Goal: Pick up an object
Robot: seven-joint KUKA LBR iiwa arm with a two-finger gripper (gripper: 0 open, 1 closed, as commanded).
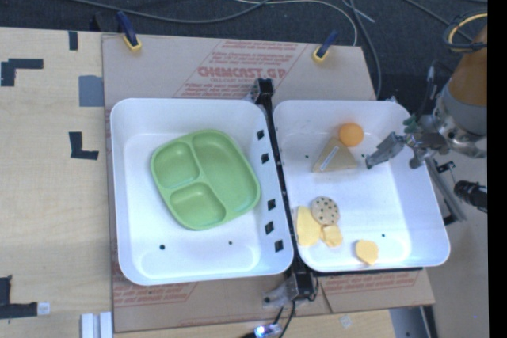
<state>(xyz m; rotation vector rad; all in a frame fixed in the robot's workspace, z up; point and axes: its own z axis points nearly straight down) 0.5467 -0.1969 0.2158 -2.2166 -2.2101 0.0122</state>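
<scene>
Nothing's pinched in the spread end effector (394, 153); the cheese wedge (336, 157) is found just left, orange ball (351, 134) beside.

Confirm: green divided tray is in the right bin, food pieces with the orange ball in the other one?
Not quite. The camera view shows the green divided tray in the left bin. The food pieces and orange ball lie in the right bin, near the gripper.
</scene>
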